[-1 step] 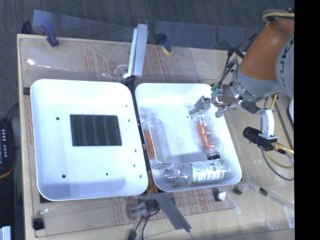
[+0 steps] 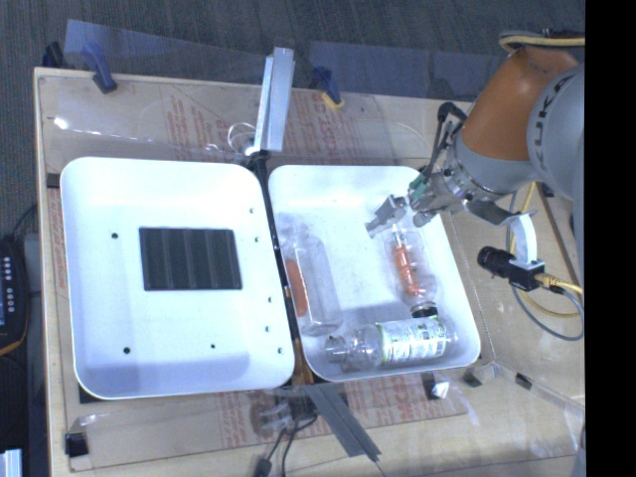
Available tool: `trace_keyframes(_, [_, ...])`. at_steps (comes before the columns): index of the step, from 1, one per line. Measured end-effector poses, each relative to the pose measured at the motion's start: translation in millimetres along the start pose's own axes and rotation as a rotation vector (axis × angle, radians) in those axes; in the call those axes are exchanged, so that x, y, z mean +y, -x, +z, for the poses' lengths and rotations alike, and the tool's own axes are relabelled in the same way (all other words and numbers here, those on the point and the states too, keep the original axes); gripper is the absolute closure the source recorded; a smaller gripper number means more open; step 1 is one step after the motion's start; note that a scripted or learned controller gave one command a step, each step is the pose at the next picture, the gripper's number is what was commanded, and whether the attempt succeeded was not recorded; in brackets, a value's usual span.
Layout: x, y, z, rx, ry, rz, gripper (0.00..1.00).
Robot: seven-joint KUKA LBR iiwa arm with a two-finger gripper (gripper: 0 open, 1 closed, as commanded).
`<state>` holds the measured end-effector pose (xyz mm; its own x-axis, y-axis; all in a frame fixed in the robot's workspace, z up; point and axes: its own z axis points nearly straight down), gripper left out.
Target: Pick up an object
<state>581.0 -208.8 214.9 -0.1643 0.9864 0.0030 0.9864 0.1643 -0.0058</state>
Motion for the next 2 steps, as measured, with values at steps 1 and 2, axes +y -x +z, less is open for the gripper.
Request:
trace_keyframes(1, [-4, -1, 36, -0.002, 0.002, -0.081, 0.00])
trace_keyframes(2, [-4, -1, 51, -0.002, 0.002, -0.095, 0.00])
